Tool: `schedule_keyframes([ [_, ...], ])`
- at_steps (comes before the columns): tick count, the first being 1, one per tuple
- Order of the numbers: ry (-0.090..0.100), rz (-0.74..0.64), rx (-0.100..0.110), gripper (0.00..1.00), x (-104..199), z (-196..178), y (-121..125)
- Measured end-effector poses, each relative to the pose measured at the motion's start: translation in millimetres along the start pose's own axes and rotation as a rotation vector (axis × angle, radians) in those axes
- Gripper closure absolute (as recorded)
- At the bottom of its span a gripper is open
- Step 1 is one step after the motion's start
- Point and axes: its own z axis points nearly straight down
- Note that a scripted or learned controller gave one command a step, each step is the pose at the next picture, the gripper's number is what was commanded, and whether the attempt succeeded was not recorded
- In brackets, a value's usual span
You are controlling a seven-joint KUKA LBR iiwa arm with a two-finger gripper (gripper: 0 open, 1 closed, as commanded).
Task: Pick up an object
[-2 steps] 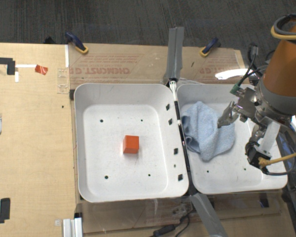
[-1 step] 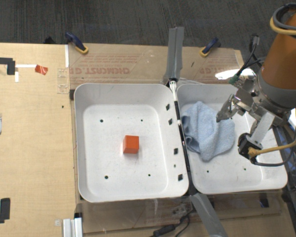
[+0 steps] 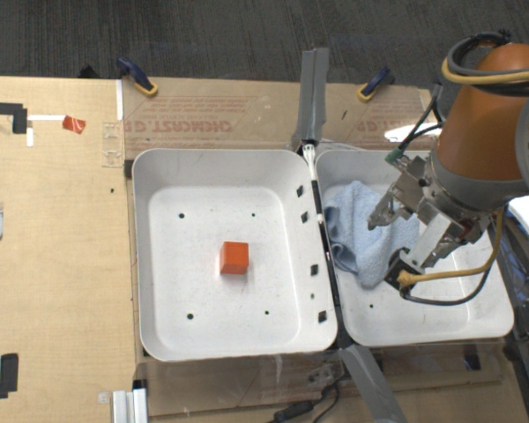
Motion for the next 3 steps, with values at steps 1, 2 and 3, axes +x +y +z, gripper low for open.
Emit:
schedule_keyframes([
  [1,0.0,-0.12,0.001,0.0,-7.7,36.1,6.6],
  [2,0.0,-0.22,0.002,0.0,-8.8,101.7,18.4],
  [3,0.001,-0.309,0.001,0.0,-8.5,101.1,7.4],
])
